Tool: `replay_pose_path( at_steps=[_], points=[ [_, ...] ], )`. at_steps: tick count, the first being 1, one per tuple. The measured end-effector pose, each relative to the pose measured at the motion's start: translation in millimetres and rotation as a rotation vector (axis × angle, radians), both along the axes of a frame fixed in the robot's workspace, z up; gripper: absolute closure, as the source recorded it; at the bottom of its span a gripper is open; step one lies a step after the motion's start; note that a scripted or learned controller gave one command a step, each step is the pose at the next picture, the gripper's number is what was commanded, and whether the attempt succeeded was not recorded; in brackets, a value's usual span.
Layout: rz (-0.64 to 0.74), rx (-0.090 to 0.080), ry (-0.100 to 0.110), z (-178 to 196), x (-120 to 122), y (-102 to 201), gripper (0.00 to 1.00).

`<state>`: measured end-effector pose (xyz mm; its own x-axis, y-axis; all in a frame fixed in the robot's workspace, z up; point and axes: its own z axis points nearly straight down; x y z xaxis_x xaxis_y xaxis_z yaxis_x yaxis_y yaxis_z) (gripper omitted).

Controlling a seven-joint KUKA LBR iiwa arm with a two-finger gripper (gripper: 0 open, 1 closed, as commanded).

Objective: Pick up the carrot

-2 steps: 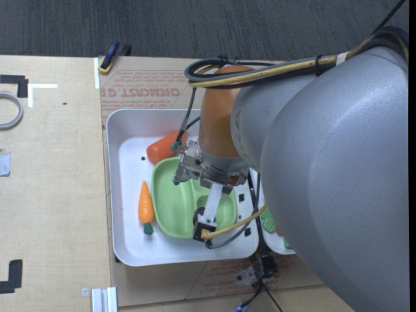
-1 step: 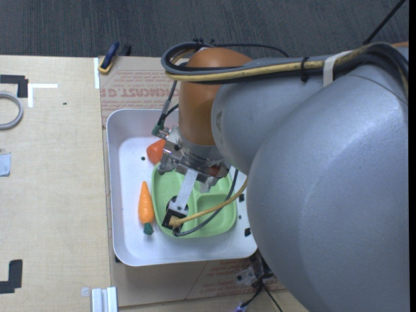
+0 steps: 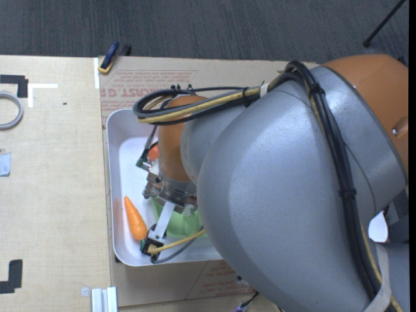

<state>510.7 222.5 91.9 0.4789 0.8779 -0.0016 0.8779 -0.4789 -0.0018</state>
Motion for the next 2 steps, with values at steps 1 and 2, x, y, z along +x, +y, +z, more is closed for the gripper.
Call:
replay_pose_path(
  at_steps=[1,2],
  points=[
    [-0.454,0.017,-0.001,30,-16,17,0.0],
    [-0.444,0.021,0.002,47,-14,9,0.0]
  ],
)
